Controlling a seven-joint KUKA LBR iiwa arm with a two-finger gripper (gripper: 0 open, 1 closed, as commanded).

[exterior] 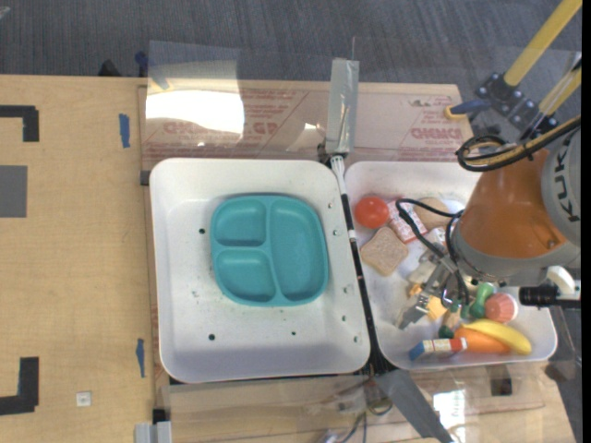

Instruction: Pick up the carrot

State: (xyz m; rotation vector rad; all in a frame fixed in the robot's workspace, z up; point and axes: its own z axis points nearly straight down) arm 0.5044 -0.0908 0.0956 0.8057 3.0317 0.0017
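A: Left to right. On the left, the bare bench top (69, 247) with black corner marks. Then the left bin (185, 340), holding a teal divided plate (271, 249) lying flat near its middle.

B: And the right bin (545, 344)?

A: Crowded. Nearest the divider: a red tomato (372, 211) toward the far side, and just this side of it a tan slice of bread (384, 251). Along the near wall: a marker-like stick with blue and red ends (436, 347), then the carrot (482, 341), orange, lying on its side, touching a yellow banana (503, 333) that curves over it. A red-and-green piece, possibly a radish (496, 305), sits just behind the banana.

B: Gripper position?

A: The gripper (429, 305) hangs over the middle of the right bin, under the orange wrist band (506, 215). Its metal fingers (413, 314) point toward the near-left. The carrot lies just beside them, to the right and nearer the front wall; not between them.

B: Fingers spread or pressed together?

A: Cannot tell. The linkage and clutter overlap too much. Nothing is visibly pinched.
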